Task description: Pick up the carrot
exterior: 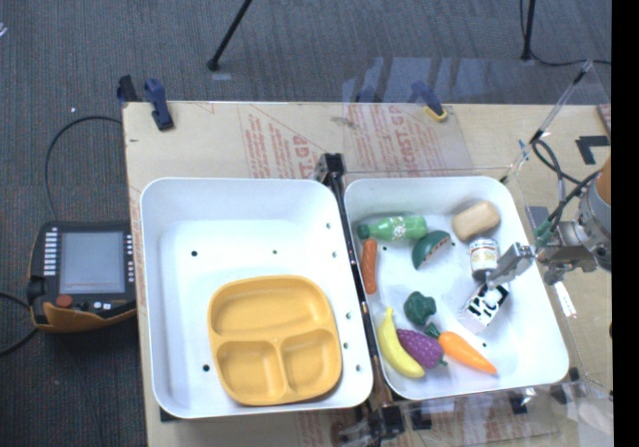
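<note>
The gripper hung over the right bin near its right wall; whether it was open or closed could not be told. Just beneath it lay one black-and-white carton, and touching its left side stood one small can. The single carrot lay below and slightly left of the gripper, well apart from it, beside one purple eggplant and one banana. Further left sat one green broccoli piece, one avocado half, one green bottle and one orange sausage-like piece. One bread roll rested above-left. The left bin held one yellow divided tray.
</note>
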You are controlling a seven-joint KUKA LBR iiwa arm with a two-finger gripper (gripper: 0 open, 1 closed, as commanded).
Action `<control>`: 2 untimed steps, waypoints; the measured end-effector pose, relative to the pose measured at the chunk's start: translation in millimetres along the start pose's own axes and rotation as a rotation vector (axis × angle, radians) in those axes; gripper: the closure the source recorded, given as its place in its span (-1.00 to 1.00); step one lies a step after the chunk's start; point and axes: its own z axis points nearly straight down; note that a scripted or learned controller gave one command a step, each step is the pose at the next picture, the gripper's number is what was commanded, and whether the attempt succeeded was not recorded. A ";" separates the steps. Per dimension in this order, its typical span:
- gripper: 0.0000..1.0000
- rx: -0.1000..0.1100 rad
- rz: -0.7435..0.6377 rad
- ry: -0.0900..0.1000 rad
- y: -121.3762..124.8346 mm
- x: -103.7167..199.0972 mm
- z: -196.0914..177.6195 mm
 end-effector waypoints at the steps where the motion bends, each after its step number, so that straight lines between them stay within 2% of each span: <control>1: -1.00 0.014 0.160 0.004 -13.4 14.0 136.0; 2: 1.00 0.008 0.169 0.005 -11.2 12.2 123.1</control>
